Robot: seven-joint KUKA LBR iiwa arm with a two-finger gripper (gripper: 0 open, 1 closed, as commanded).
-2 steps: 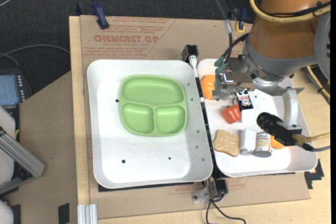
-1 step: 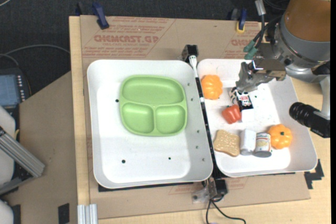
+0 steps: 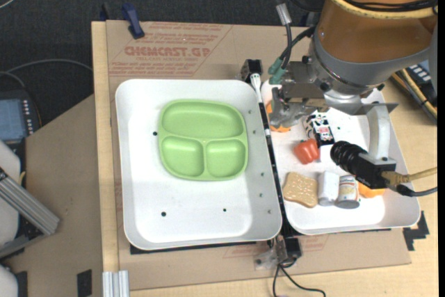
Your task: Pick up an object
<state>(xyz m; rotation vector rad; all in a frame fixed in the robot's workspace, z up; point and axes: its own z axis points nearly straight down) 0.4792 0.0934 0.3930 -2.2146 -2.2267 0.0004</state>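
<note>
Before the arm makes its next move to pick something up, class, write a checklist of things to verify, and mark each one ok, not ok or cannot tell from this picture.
1. Objects to pick lie in the right bin: ok; toast slice, red pepper, small can.
2. Claw is above the right bin: ok, at its upper left corner.
3. Claw is open: cannot tell.
4. Something is between the claw's tips: cannot tell.
5. Green divided plate sits apart in the left bin: ok.

Green divided plate [image 3: 203,139] in left white bin [image 3: 139,205] on cardboard [image 3: 167,45].
</note>
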